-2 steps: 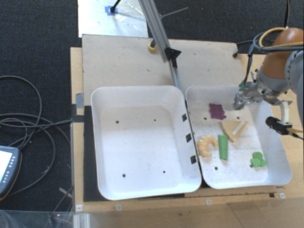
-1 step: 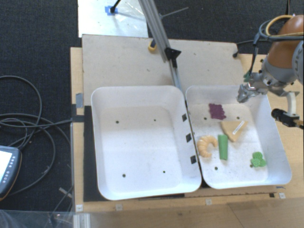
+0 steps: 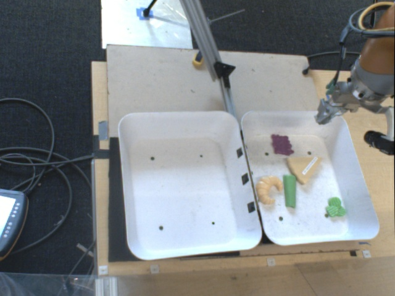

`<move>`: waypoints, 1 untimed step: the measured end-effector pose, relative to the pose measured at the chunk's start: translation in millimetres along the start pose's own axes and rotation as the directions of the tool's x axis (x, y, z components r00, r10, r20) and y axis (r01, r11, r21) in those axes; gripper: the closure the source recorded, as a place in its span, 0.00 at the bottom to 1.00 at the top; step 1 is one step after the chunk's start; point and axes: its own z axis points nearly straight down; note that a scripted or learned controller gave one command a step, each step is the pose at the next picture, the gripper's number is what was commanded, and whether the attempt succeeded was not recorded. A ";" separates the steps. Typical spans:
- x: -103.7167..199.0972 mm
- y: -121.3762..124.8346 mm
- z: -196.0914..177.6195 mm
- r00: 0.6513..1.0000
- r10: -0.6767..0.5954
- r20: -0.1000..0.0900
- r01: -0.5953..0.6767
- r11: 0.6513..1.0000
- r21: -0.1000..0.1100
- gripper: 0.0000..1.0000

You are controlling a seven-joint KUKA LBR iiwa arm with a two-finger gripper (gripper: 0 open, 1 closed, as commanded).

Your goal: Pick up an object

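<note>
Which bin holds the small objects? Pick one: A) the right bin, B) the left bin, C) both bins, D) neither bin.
A: the purple piece, the tan wedge, the green stick, the orange curl and the small green piece all lie in the right bin.

purple cluster [image 3: 282, 144], tan wedge [image 3: 303, 168], right bin [image 3: 358, 165]

Smooth white plastic bins [image 3: 185, 123] sit on a matt wooden bench [image 3: 265, 82].
</note>
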 end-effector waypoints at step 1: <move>-0.4 2.3 -55.3 1.000 0.000 0.001 0.000 1.000 0.000 1.00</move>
